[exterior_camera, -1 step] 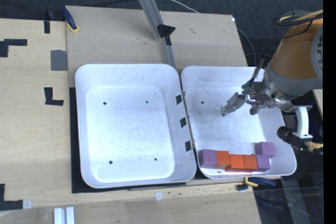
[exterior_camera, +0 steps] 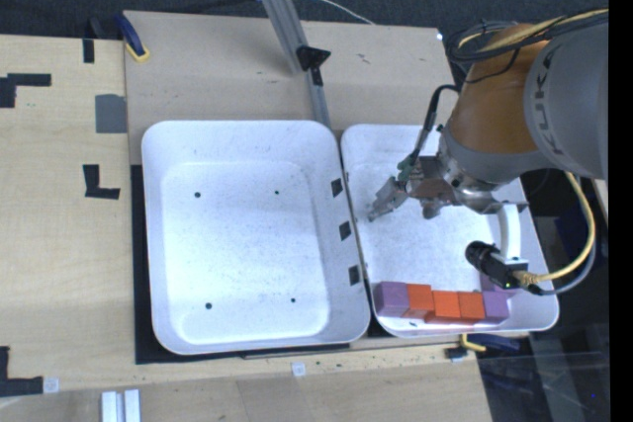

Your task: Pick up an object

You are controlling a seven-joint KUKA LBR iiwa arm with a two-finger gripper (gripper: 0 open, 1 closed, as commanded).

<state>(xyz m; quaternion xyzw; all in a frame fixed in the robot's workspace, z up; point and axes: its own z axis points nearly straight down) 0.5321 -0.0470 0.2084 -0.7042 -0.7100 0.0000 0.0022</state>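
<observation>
Blocks, purple and orange, lay in a row along the right bin's near wall. The pincer hovered farther in, apparently released and empty. The approach was in hand; the next move called for descending over one block.

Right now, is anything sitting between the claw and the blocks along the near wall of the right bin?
Nothing visible. The claw hangs over bare floor of the right bin; the purple and orange blocks lie nearer the camera, with open floor between.
</observation>
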